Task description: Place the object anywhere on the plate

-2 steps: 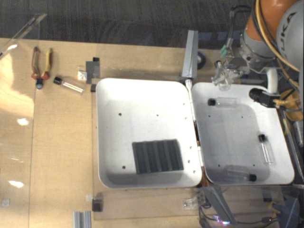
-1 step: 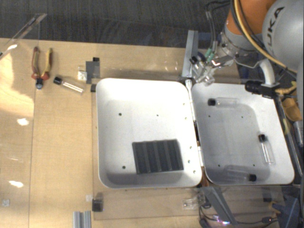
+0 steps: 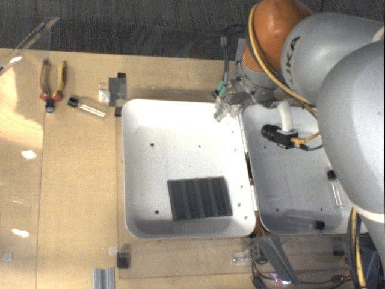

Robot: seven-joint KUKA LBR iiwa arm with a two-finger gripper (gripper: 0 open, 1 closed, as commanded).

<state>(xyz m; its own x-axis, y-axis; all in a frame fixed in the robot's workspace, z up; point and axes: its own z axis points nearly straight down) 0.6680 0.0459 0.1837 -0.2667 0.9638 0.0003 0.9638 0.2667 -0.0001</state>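
Fingertips of the gripper (image 3: 224,108) are too small and blurred to tell whether they are spread or closed; it hangs over the far right corner of the left bin (image 3: 150,125). A clear tube with a black cap (image 3: 304,222) lies by the near wall of the right bin (image 3: 271,179), well apart from the gripper. A dark ribbed plate (image 3: 199,198) lies flat in the left bin's near half, and pliers (image 3: 52,84) rest on the bench (image 3: 72,191) at far left.
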